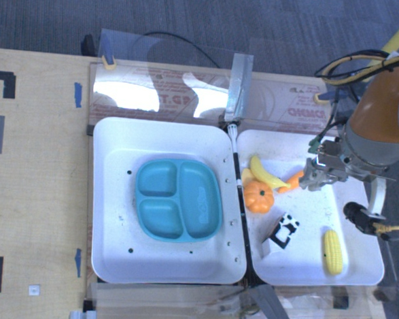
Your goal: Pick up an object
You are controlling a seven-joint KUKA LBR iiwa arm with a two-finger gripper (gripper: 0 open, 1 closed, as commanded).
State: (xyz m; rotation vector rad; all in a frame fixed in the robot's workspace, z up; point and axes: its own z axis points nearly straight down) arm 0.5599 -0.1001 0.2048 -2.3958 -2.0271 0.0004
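The right bin point(355, 275) holds several toy foods. A yellow banana point(263, 172) lies near its left wall, with a small orange pumpkin point(258, 198) just in front of it. An orange carrot point(293, 180) lies to the right of the banana. My gripper point(313, 177) hangs low over the bin right at the carrot's right end. A black and white block point(284, 231) sits in the bin's middle front. A yellow corn cob point(333, 252) lies at the front right.
The left bin point(112, 142) holds a blue divided plate point(178, 199). A ridge point(239, 192) separates the two bins. A clear panel with a metal post point(237, 90) stands behind them. Black and yellow cables point(349, 63) hang by the arm.
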